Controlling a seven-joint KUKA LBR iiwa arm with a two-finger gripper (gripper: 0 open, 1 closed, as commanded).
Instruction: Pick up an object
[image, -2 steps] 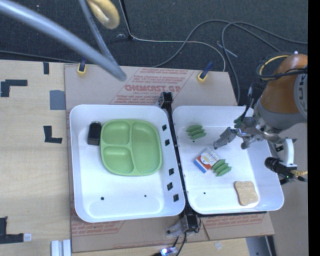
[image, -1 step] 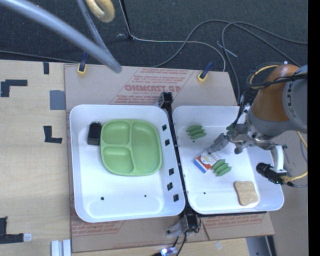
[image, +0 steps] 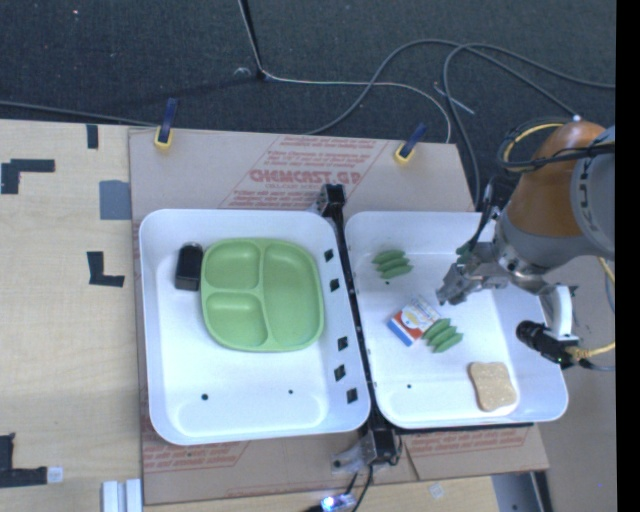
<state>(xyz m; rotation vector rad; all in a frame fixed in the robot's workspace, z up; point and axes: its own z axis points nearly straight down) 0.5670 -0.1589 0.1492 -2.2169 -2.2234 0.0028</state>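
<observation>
Grey claw (image: 452, 291) above right bin (image: 520, 400), grip state unreadable, arm cut off at right

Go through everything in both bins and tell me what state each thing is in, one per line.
Green divided plate: flat in left bin, compartments bare.
Black block: touching plate's left edge.
Upper green pod: loose in right bin.
Lower green pod: beside the carton.
Small carton: lying flat.
Bread slice: lying flat.
Gripper: above right bin, holding nothing visible.
</observation>
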